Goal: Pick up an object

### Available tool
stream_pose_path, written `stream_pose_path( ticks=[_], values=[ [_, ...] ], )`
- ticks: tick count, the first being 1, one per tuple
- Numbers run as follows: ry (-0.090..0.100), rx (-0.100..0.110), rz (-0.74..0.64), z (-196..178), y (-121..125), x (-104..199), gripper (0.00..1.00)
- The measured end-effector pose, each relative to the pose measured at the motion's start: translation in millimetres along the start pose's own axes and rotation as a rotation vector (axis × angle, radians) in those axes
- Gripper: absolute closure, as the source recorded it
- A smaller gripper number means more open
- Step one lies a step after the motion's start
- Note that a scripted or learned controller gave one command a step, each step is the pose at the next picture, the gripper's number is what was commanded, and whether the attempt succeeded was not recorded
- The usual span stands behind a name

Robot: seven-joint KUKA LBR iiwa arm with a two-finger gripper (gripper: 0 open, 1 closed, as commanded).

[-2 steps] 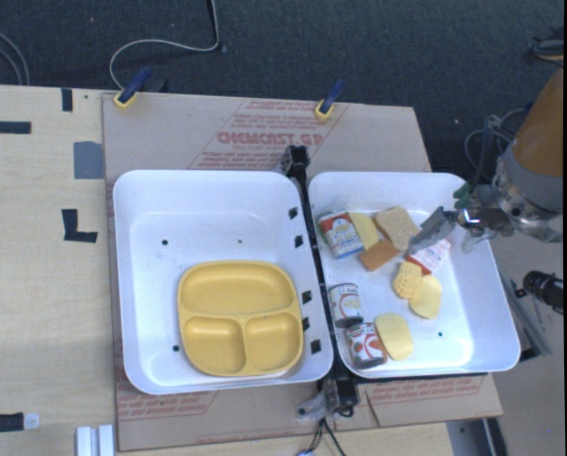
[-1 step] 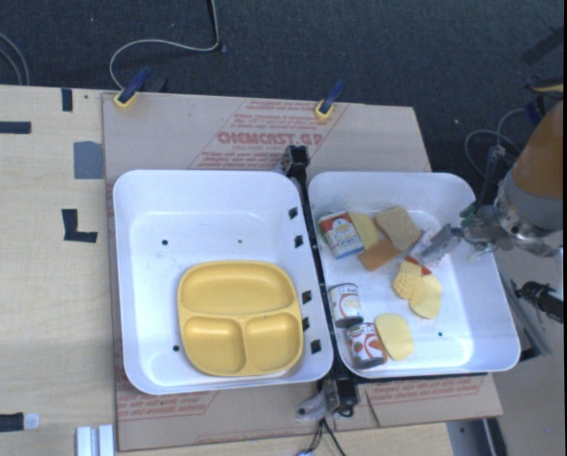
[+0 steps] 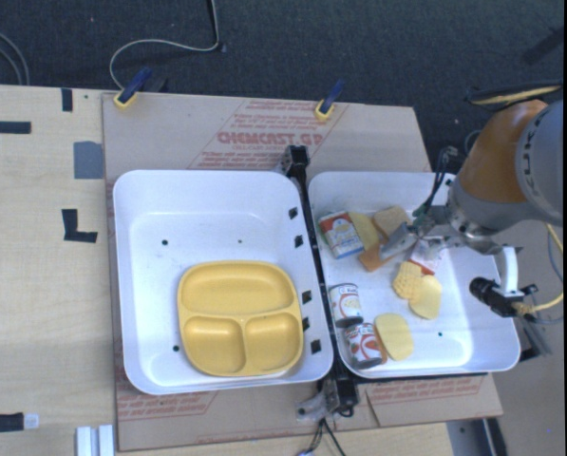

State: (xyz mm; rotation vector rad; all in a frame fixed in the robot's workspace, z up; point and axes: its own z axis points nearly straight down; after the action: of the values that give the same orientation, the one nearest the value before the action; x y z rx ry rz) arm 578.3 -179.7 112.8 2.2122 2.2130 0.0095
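The right bin [image 3: 482,350] holds several small items. A red and white carton [image 3: 337,235] lies at its left, with a pale yellow piece [image 3: 364,226] and a tan bread-like piece [image 3: 390,219] beside it. My gripper [image 3: 400,246] is low in the bin, just below the tan piece, next to a small orange piece [image 3: 371,259]. Just under it lie a yellow waffle-like piece [image 3: 408,278] and a yellow lump [image 3: 426,298]. Two small cans [image 3: 345,304] [image 3: 361,344] and a round yellow piece [image 3: 394,336] sit near the front left.
The left bin [image 3: 150,207] holds a yellow divided plate [image 3: 238,315]. The arm's orange band [image 3: 497,160] and grey wrist hang over the right bin's right side. A divider wall [image 3: 309,245] separates the bins. Cables lie beyond the bench's far edge.
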Motion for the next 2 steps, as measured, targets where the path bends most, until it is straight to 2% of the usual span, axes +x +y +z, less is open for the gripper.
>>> stream_pose_path(
  ticks=[1,2],
  values=[
    [-0.009,-0.01,-0.002,10,-40,-9,0.0],
    [-0.007,-0.009,-0.001,21,-84,11,0.0]
  ],
)
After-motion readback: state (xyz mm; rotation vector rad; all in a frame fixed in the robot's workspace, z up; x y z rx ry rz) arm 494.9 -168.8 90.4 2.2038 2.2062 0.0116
